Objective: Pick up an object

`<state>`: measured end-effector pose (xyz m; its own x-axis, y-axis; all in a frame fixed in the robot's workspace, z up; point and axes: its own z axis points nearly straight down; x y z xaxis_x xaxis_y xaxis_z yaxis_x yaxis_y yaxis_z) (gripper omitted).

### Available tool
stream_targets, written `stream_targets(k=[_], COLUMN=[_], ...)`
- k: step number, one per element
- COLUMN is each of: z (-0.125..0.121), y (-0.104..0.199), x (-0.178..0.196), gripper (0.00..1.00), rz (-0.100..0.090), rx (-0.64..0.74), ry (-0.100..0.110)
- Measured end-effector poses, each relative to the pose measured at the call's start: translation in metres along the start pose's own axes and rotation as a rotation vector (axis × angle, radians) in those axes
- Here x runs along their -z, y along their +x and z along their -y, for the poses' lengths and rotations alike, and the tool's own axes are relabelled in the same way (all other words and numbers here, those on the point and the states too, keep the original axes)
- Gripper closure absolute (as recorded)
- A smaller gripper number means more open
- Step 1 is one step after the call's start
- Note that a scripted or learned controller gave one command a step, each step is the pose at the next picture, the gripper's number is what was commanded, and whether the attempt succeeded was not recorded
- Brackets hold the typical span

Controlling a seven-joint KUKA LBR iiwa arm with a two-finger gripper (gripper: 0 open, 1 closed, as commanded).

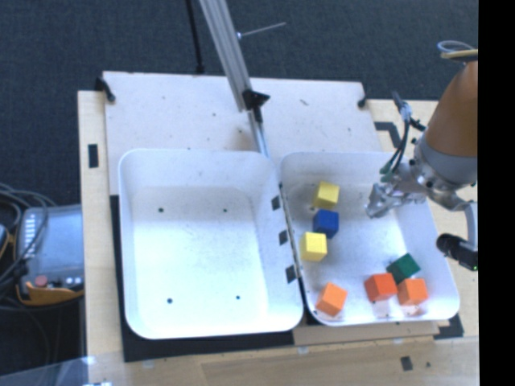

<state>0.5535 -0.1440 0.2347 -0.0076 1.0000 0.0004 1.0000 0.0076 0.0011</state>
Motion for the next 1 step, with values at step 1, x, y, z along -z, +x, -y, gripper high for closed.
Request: stream_targets(k=[1], z=[-0.0191], y=[0.0389], x=[0.0040], gripper=[1.00], rz=[0.000], rx=[-0.001], ry=[-0.001])
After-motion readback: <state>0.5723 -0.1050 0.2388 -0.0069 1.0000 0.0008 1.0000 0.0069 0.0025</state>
